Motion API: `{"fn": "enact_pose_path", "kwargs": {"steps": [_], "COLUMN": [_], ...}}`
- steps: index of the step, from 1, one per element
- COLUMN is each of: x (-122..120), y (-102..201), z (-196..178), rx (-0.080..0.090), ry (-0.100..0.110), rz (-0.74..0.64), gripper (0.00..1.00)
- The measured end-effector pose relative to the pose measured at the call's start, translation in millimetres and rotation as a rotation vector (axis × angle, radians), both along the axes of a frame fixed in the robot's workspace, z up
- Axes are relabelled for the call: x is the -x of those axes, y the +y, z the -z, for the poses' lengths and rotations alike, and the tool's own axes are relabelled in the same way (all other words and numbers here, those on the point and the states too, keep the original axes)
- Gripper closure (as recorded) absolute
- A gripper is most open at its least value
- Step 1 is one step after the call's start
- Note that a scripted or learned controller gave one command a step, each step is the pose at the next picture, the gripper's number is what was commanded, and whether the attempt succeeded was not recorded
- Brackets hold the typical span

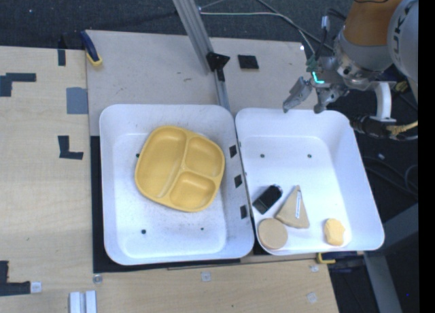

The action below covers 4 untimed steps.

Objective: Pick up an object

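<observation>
The gripper (304, 100) hangs just past the far rim of the right bin (353, 145), its jaws spread apart and, as far as this slanted view lets me judge, holding nothing. Candidates cluster at that bin's near edge: a black block (267, 199), a tan wedge (295, 208), a round disc (273, 233) and a yellow lump (334, 231), well apart from the gripper. Beside it, the left bin (112, 169) carries a yellow tray (179, 167).
</observation>
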<state>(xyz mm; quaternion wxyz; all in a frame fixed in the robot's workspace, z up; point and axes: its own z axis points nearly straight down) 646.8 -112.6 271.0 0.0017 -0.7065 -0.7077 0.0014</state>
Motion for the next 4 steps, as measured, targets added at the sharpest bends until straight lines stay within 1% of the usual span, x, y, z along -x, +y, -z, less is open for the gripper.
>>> {"fn": "enact_pose_path", "kwargs": {"steps": [1,2,3,4], "x": [-1,1,4,5], "y": [0,2,2,3], "z": [-2,63,128,182], "rx": [0.000,0.001,0.001,0.001], "ry": [-0.003,0.002,0.002,0.002], "rz": [0.000,0.000,0.000,0.000], "gripper": [0.00,0.00,0.00,0.00]}}
